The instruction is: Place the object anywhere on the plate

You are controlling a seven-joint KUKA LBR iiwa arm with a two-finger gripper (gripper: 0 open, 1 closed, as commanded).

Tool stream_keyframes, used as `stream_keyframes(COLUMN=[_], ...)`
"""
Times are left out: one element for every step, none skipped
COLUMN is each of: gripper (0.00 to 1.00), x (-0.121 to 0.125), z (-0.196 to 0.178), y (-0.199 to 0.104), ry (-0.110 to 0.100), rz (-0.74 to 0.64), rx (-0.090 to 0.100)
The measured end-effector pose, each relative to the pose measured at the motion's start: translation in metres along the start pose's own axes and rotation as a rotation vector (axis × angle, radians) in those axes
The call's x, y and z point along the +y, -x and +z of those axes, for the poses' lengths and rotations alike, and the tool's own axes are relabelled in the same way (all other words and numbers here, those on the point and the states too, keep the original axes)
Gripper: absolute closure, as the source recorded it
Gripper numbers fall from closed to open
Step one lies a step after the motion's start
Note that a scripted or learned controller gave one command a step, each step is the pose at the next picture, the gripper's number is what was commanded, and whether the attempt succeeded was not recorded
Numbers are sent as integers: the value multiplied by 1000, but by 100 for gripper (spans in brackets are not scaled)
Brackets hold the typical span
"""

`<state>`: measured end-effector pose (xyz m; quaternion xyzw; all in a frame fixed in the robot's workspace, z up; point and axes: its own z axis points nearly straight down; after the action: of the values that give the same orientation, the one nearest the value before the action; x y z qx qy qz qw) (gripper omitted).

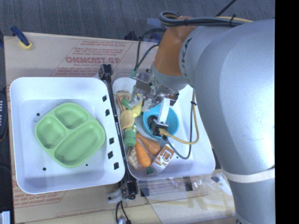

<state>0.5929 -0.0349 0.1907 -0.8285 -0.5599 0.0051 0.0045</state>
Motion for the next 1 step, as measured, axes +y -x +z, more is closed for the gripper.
stream_keyframes(gripper=[100], x=[-40], z=[1], y=[-56], ry=[-2], rz=[79], rx=[-3])
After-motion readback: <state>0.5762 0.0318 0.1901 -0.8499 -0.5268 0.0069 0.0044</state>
